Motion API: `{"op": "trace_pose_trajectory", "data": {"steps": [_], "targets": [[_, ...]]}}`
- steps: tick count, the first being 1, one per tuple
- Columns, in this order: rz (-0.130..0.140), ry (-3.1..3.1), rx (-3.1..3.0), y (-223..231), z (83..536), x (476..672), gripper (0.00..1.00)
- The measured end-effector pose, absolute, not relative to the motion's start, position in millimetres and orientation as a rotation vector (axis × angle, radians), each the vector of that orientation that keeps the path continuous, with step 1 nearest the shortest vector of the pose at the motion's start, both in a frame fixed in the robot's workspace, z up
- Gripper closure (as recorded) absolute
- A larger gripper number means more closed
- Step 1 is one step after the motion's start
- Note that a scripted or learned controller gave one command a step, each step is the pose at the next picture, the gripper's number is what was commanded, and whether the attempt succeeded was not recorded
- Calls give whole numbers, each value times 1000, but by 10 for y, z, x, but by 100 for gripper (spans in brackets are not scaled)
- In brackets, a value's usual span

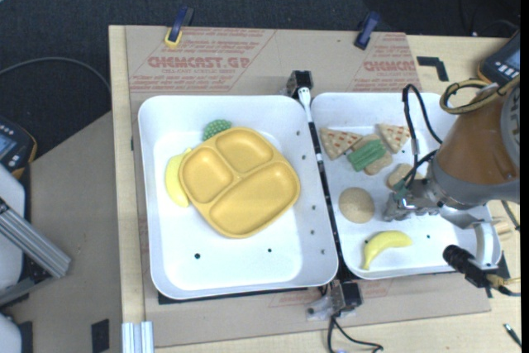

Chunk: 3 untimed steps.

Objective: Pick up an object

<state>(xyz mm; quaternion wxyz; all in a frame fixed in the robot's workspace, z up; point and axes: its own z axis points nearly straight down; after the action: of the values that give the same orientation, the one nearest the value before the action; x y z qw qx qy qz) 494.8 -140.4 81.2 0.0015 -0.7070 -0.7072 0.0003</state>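
Hovering low over the right bin (463, 264), the end effector (395, 207) sits among the toy food; whether it is released or clenched I cannot tell, and nothing shows in its grip. Closest to it are a round tan ball (357, 204) just to its left and a banana (385, 245) just below, with a tan piece (400, 174) just above. Two pizza slices (339, 141) and a green piece (366, 155) lie further back. A yellow divided plate (238, 180) lies in the left bin (165, 260), over a green thing (216, 128).

To do this well, I would choose one target, probably the banana, since it lies apart from the rest. Centre over its middle, straddle its narrow width, descend fully, then close before lifting straight up.
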Motion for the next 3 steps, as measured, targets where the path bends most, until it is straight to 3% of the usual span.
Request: {"op": "trace_pose_trajectory", "data": {"steps": [1,2,3], "targets": [[0,-2222,-2227,-1743,847,5040,100],[0,-2225,-2228,-2268,853,5462,100],[-1,-2226,-2223,-2238,850,5674,100]]}}
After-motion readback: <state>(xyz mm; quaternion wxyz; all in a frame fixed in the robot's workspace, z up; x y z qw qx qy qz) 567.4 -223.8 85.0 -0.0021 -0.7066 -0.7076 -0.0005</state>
